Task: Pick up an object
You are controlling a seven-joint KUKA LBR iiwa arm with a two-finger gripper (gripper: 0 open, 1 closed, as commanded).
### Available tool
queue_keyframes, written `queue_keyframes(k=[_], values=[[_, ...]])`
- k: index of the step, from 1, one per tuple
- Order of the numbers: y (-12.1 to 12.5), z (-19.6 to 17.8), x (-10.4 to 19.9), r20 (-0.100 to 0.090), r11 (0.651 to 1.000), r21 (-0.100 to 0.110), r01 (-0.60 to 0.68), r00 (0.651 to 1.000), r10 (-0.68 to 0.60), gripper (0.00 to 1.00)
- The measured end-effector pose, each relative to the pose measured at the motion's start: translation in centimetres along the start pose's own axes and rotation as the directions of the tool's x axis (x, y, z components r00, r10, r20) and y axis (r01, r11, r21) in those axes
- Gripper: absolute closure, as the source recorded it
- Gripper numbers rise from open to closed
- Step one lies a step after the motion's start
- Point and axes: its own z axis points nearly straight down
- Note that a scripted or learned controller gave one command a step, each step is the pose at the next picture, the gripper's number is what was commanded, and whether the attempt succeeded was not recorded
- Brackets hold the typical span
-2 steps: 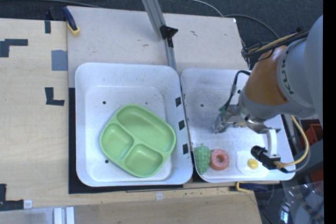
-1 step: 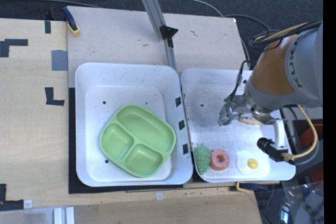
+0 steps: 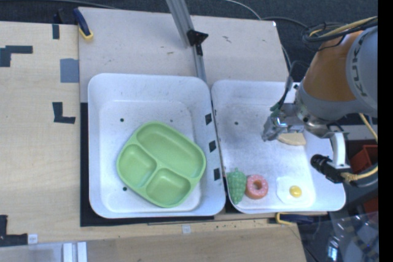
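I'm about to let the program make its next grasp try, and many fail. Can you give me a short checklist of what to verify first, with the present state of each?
1. Gripper over the right white bin: ok.
2. A target near the gripper: ok, a flat tan bread-like piece lies right beside it.
3. Anything held between the jaws: cannot tell.
4. Other items apart from that target: ok, the green leafy toy, pink frosted donut and white fried egg with yellow yolk sit along the bin's near edge.
5. Green three-compartment plastic tray out of the way: ok, it rests in the left white bin.
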Motion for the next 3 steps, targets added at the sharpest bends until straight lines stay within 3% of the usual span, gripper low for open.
queue_keyframes(k=[1, 2, 3], values=[[0.8, -5.3, -0.8, 0.001, 1.0, -0.002, 0.0, 1.0, 0.0, 1.0], [0.8, -6.3, -0.8, 0.0, 1.0, 0.003, 0.0, 1.0, 0.0, 1.0], [3.2, -4.8, 3.8, -0.001, 1.0, 0.005, 0.004, 1.0, -0.004, 1.0]])
